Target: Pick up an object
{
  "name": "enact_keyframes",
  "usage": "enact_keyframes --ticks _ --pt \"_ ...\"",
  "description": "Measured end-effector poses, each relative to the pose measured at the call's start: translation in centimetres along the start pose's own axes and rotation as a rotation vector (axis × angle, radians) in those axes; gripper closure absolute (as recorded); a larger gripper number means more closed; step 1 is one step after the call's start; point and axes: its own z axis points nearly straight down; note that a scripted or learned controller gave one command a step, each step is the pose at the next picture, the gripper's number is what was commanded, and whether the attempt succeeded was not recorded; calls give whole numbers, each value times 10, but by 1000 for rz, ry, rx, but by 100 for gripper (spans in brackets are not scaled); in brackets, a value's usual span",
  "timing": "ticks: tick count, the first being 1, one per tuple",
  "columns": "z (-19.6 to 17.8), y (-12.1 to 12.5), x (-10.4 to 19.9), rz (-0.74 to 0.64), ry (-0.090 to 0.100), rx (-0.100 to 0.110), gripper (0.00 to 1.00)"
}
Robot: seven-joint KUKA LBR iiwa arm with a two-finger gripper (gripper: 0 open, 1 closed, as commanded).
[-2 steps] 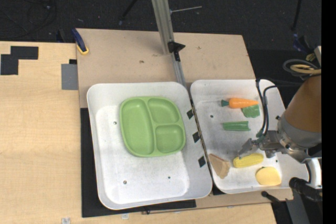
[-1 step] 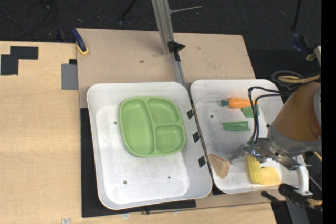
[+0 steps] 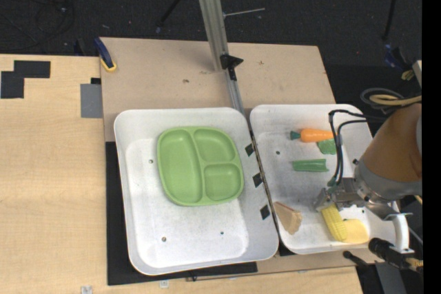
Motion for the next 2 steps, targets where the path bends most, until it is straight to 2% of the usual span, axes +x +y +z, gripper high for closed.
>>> enact_keyframes --ticks 2 --pt "-120 0 -3 -6 -6 -2 100"
